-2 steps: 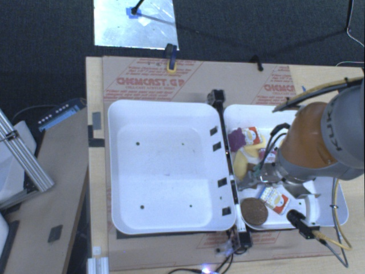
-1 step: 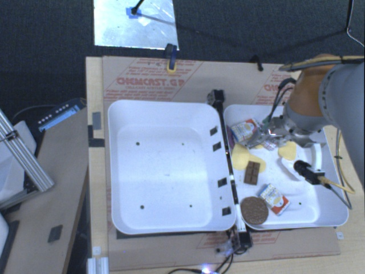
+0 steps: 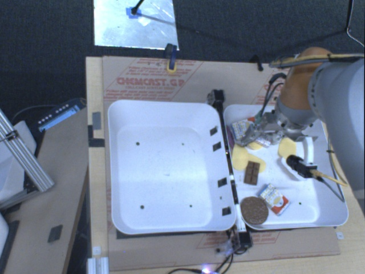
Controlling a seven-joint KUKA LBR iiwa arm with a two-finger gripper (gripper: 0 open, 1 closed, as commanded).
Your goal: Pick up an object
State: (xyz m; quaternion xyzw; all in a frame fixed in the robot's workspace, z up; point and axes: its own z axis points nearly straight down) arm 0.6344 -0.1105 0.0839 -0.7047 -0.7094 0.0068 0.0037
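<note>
The gripper [image 3: 254, 131] is lowered at eleven o'clock of the right bin [image 3: 331, 210], over a packet [image 3: 239, 127]; its opening cannot be told. The approach step is judged underway. Closing, then lifting, is called for next.

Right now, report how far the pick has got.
Done: the arm has reached into the right bin. In hand: the gripper sits low over a crumpled packet at the bin's far left. Left: nothing is visibly lifted; brown block and round cookie lie untouched.
</note>
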